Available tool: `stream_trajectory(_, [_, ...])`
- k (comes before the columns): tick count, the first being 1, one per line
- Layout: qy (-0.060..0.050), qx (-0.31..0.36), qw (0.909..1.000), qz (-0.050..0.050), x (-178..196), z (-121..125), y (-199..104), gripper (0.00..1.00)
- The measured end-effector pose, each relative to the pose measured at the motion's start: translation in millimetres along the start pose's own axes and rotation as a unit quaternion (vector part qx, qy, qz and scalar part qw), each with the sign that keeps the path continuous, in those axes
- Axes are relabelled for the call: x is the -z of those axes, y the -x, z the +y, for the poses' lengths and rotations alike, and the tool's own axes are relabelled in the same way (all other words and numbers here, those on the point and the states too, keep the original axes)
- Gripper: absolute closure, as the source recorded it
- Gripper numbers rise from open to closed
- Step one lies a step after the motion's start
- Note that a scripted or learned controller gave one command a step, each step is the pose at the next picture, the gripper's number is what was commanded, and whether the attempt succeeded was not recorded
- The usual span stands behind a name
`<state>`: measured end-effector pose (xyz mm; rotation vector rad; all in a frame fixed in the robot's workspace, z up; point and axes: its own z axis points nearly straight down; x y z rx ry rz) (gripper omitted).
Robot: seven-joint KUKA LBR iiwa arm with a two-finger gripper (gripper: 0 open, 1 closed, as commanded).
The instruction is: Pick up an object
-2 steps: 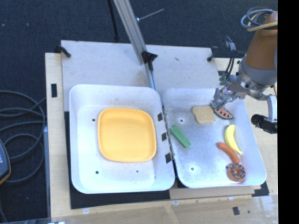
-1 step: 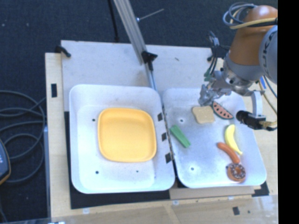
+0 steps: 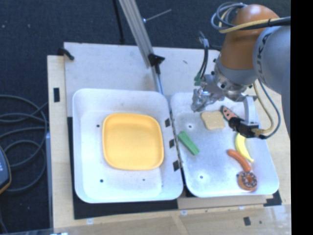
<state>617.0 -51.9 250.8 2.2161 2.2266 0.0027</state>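
My gripper (image 3: 199, 103) hangs over the far left corner of the right bin (image 3: 215, 180), just left of a tan slice of bread (image 3: 213, 120). Nothing shows between its fingers. A green block (image 3: 188, 143) lies near the bin's left wall, below the gripper. Along the right side lie a yellow banana (image 3: 243, 147), an orange sausage (image 3: 239, 159) and a brown doughnut (image 3: 247, 180).
The left bin (image 3: 85, 111) holds a square yellow plate (image 3: 132, 141). A slanted metal pole (image 3: 138, 31) rises from behind the bins' junction. The arm's cables and a black bracket (image 3: 243, 124) reach over the right bin's far right part.
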Motion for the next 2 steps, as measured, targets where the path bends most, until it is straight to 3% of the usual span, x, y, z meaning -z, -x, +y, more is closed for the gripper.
stream_trajectory(2, [0.0,0.0,1.0,0.0,9,-1,-104,1.0])
